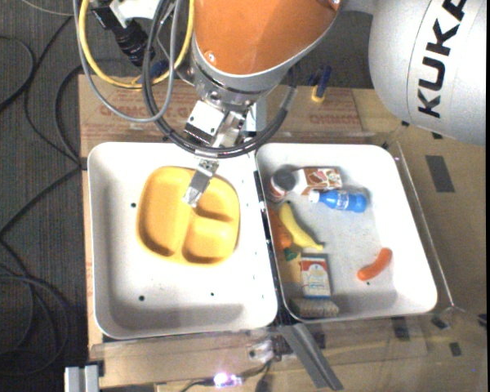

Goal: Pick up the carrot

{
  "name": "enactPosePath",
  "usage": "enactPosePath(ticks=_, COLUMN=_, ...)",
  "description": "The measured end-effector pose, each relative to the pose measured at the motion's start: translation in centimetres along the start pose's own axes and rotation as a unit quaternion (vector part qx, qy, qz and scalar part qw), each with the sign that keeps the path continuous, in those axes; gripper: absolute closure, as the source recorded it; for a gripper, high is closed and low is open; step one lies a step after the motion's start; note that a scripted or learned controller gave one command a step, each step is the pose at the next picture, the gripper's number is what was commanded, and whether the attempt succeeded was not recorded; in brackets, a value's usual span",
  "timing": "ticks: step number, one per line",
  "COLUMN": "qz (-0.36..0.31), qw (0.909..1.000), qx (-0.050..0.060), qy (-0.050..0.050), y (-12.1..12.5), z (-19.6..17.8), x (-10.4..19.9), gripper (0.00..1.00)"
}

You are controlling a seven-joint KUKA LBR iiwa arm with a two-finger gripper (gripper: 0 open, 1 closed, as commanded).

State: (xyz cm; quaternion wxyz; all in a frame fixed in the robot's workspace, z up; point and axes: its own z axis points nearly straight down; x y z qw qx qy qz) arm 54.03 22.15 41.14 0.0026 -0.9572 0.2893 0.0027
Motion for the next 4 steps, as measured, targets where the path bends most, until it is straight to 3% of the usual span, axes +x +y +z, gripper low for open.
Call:
enactPosePath(ticks=1, qz=-0.192, qw=0.9815, qx=0.000, qy=0.000, y=-1.8, z=-2.2, x=0.1, gripper=0.00)
enactPosePath(ticks=2, qz=-0.080, qw=0.9968, qx=-0.003, qy=0.001, y=1.1, z=15.7, x=-3.7, gripper=0.00)
enactPosePath(ticks=3, qz=-0.192, qw=0.9815, qx=-0.001, qy=0.000, y=0.2, z=2.2, x=-2.6, gripper=0.00)
enactPosePath(ticks=4, qz=-0.040, qw=0.9992, qx=0.000, qy=0.000, y=-0.8, z=-2.2, x=-1.3, gripper=0.00)
